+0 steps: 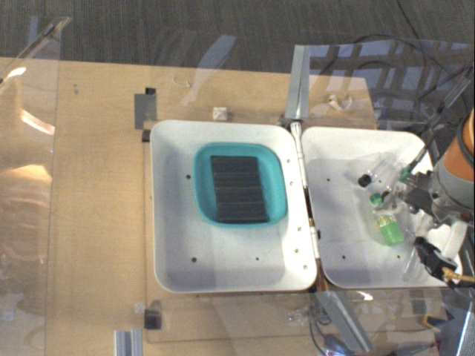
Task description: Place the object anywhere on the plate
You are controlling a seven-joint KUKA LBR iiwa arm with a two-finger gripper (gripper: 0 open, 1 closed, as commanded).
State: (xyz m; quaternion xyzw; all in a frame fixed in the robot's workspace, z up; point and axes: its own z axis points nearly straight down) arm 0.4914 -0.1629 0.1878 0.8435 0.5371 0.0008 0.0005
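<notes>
A teal square plate (202, 180) with rounded corners lies in the left white bin (178, 251), toward its back. A dark ridged rectangle (238, 189) covers the plate's middle. In the right bin (334, 258) a small light-green object (390, 231) lies near the right side. My gripper (377, 188) reaches in from the right and hangs just above and to the left of the green object, over the bin floor. Its clear plastic parts blur against the white, so I cannot make out whether it touches the object.
The two bins meet at a narrow seam (303, 199) with a metal bar (298, 87) behind it. The grey wrist (449, 191) and black cables (434, 254) crowd the right bin's right edge. Wooden bench (89, 199) surrounds the bins.
</notes>
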